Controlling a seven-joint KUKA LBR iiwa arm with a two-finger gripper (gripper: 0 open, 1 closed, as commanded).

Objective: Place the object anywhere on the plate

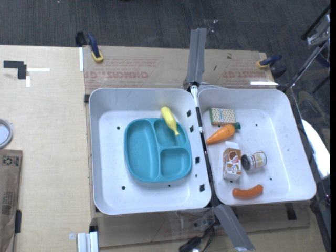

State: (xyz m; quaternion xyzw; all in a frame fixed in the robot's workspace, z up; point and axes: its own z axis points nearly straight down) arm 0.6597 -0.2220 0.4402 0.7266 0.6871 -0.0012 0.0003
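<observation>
A blue divided plate [142, 151] lies in the middle of the left white bin [105, 182]. A yellow toy banana [169, 121] rests across the plate's far right rim, partly over the upper right compartment. The plate's other compartments hold nothing.
The right white bin [281, 135] holds a small green-and-white box [222, 115], an orange carrot [220, 134], a brown-and-white carton [231, 163], a small can [254, 161] on its side and an orange sausage [247, 192]. A grey divider post [197, 56] stands behind the bins.
</observation>
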